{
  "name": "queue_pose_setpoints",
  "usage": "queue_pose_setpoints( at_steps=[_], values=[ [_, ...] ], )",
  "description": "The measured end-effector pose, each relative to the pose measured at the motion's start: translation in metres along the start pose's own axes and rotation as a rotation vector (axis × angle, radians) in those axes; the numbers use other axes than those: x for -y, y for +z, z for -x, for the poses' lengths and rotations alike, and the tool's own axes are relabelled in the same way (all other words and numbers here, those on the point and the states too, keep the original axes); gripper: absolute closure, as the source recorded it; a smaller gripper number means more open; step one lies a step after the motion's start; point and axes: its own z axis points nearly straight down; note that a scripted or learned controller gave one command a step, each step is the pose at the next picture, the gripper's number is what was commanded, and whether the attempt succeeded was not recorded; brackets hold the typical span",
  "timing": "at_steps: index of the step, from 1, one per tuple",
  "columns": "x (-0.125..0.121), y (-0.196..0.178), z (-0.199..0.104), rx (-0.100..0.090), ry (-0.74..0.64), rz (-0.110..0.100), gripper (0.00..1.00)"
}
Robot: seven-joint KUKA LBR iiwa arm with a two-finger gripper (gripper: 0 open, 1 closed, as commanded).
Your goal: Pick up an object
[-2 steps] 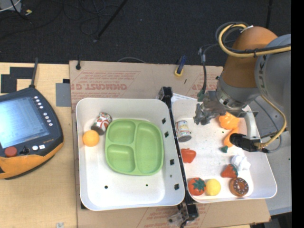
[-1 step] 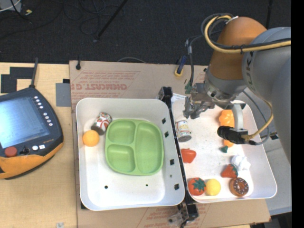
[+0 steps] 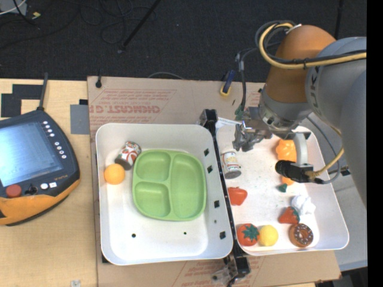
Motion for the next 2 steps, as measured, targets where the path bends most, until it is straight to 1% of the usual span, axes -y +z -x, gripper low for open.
queue_pose_setpoints(
  at_steps=[1, 2],
  values=[
    [-0.011, -0.001, -0.014, 0.000, -0.001, 0.003, 1.00],
    [0.002, 0.003, -0.009, 0.000, 0.000, 0.000, 1.00]
  ],
)
